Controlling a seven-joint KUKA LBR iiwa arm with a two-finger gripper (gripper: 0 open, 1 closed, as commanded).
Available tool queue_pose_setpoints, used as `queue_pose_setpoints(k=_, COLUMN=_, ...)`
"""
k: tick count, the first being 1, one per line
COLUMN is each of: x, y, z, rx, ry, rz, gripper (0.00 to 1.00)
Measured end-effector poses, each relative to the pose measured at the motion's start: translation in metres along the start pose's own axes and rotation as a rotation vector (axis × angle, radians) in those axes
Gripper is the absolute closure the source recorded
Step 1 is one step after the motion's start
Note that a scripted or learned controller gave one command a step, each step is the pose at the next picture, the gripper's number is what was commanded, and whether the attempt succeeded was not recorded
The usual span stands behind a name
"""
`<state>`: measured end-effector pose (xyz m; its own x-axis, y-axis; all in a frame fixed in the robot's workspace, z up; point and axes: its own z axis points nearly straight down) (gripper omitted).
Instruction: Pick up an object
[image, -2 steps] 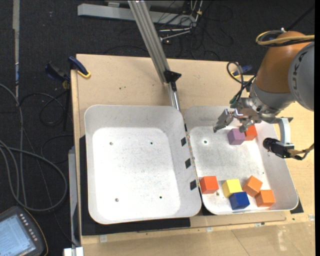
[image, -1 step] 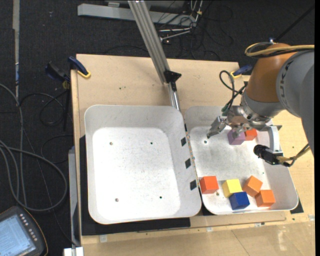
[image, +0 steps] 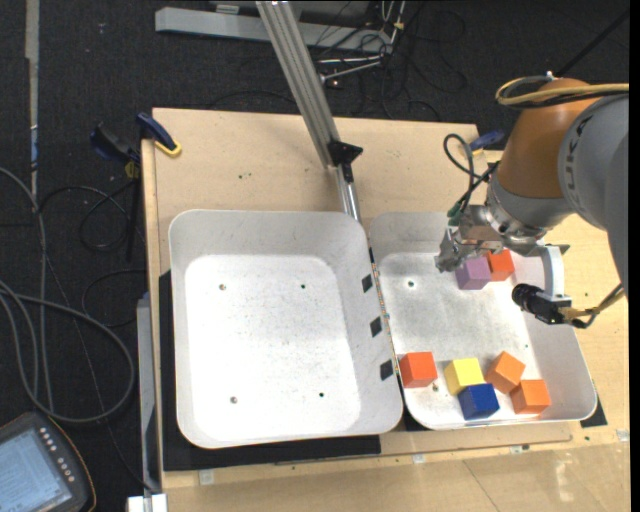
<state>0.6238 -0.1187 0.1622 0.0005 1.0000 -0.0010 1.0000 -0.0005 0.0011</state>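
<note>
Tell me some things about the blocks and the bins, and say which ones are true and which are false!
1. The purple block is in the right bin. True.
2. The blue block sits in the left bin. False: it is in the right bin, near the front edge.
3. The yellow block is right next to the blue block. True.
4. There are no orange blocks. False: several lie in the right bin, such as one left of the yellow block.
5. The gripper is over the left bin. False: it is over the right bin, by the purple block.
</note>
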Motion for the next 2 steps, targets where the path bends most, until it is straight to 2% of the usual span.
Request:
queue_pose_setpoints(k=1, x=0.005, y=0.01, z=-0.051, rx=-0.006, ry=0.0, rz=-0.004, gripper=1.0)
queue_pose_setpoints(k=2, x=0.005, y=0.011, z=-0.07, rx=-0.002, ry=0.0, rz=-0.003, gripper=1.0)
